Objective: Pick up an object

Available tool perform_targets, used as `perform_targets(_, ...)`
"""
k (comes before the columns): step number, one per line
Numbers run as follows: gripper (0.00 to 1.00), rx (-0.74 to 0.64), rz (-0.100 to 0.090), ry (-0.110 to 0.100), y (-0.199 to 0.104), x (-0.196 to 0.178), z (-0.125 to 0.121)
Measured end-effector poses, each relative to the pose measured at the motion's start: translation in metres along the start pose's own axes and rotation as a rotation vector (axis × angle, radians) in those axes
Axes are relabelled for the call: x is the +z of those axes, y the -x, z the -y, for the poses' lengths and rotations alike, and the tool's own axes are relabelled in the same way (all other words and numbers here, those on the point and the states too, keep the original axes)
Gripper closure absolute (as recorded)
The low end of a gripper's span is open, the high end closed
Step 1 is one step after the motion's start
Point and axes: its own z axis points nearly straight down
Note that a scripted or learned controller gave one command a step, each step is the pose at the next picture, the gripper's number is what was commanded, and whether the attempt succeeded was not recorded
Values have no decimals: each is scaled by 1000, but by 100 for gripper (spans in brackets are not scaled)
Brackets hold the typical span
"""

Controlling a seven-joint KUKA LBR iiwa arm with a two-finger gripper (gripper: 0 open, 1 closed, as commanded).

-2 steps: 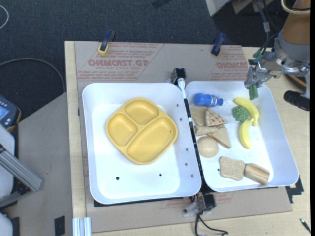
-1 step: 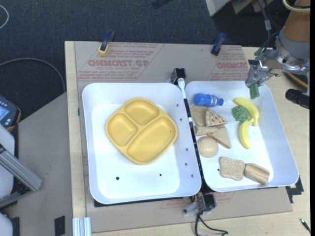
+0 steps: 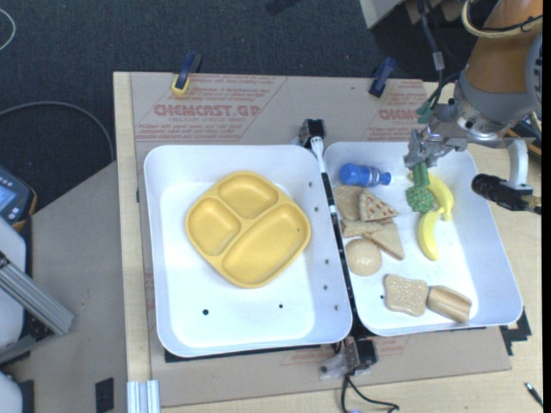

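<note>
Gripper: gripper (image 3: 424, 163) hangs at about 1 o'clock over the right bin (image 3: 498, 256), its fingers closed on the stalk of the broccoli (image 3: 420, 194), which dangles below them beside the banana (image 3: 433, 218).
Why there: my guess is that it took the broccoli by the stalk because that was the narrowest part on offer (the head looks too bulky).
Right bin: blue bottle (image 3: 362, 175) at 11 o'clock, sandwich triangles (image 3: 375, 209) at the middle left, a round biscuit (image 3: 363, 257) under them, a toast slice (image 3: 405, 295) and bread roll (image 3: 449, 302) at 6 o'clock, all loose for easy picking.
Left bin: left bin (image 3: 172, 299) holds one yellow divided plate (image 3: 248, 227), set near its middle.
Table: two blue clamps (image 3: 184, 74) pin the board at 12 o'clock.
Writing: red print on the board reads roughly "CHEMCAST GP" (partly cut off, and repeated towards the right).
</note>
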Motion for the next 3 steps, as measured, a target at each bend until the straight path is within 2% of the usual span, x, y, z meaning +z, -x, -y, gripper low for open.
perform_targets(1,100,-2,0,1,-50,-13,17)
perform_targets(2,100,0,0,-1,-87,-11,49)
perform_targets(3,100,0,0,1,-119,-18,56)
